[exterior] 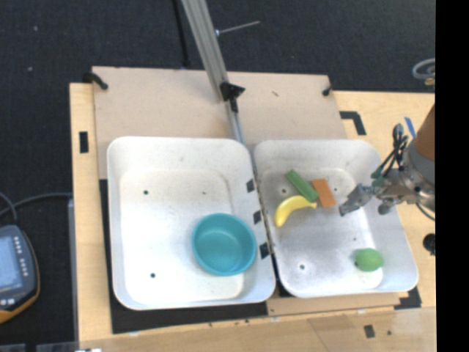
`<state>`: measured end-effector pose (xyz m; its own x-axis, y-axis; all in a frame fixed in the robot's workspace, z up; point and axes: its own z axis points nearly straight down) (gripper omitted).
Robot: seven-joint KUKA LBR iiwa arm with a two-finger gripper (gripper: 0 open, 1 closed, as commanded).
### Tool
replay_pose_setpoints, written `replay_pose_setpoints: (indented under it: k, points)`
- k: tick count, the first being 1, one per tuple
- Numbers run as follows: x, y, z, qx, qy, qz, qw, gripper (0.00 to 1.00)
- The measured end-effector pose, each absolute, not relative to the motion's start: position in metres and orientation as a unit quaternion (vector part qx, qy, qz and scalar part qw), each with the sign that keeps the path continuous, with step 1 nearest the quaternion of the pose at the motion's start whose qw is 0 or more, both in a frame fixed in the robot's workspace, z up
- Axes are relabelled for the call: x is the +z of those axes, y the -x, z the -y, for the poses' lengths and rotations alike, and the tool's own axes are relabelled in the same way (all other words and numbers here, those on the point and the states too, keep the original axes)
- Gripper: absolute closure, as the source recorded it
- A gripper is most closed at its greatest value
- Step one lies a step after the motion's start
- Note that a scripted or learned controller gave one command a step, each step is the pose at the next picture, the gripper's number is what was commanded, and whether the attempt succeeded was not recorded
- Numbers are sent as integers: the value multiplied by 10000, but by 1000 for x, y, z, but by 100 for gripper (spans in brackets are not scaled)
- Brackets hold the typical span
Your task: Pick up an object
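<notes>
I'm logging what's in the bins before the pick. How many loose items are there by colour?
Green: 2, stick and ball
Yellow: 1, banana
Orange: 1, block
Blue: 1, bowl
Total: 5

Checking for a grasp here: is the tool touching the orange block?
Apart. The camera view shows bare white bin floor between the tool and the orange block, which leans against the green stick.

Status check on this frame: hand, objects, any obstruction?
Hand over right bin, fingers apart, nothing between them. Orange block, green stick, banana clustered just left of it. Green ball apart. Blue bowl in left bin.
</notes>
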<state>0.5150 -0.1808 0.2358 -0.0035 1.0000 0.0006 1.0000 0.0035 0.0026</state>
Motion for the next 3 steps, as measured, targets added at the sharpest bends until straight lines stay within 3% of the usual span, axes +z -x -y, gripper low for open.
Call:
replay_pose_setpoints:
  k: [1, 3]
  points:
    - [236, -515, 181, 13, -7064, -7078, 9, 0]
    - [135, -506, 193, -16, -7076, -7067, -3, 0]
